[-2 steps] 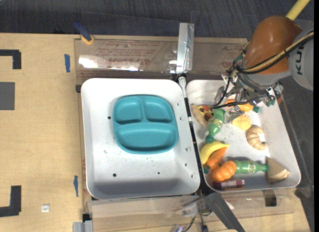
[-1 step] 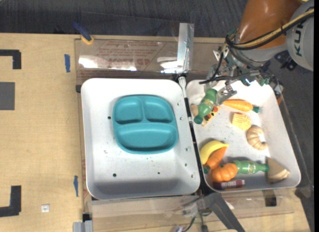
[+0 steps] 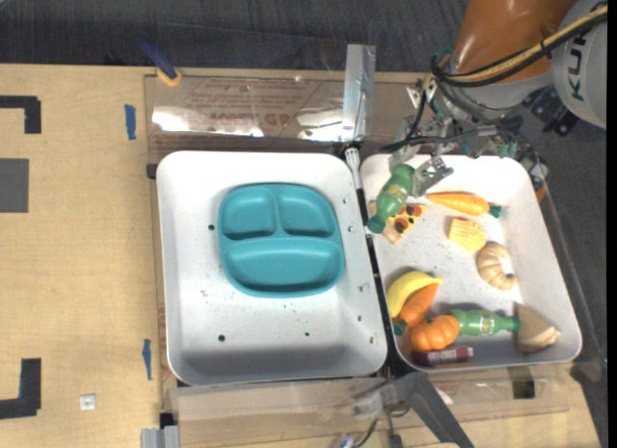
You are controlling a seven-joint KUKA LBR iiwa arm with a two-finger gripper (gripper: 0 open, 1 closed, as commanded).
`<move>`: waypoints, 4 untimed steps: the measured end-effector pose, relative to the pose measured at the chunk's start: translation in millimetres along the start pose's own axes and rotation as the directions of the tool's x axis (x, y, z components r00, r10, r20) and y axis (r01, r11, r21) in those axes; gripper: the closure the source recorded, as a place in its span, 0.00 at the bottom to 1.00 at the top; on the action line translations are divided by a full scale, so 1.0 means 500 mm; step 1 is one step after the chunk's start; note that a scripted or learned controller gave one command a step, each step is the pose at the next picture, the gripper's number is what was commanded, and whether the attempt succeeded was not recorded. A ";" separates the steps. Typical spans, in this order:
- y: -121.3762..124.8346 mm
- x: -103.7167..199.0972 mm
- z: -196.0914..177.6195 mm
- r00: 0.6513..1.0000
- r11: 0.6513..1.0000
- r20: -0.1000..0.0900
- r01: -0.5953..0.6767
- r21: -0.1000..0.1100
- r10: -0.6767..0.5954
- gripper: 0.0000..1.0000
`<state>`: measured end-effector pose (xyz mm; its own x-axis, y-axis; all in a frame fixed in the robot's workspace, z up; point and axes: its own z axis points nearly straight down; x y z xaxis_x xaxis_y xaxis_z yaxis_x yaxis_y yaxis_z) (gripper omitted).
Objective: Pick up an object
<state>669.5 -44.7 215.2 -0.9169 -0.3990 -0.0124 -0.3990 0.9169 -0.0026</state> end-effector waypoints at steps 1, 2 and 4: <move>-0.129 0.069 0.197 0.999 0.999 -0.017 -0.043 -0.005 0.043 1.00; 0.007 -0.005 0.050 0.994 0.994 0.003 -0.109 0.000 0.109 1.00; -0.044 0.017 -0.139 0.962 0.962 0.003 -0.273 0.004 0.273 1.00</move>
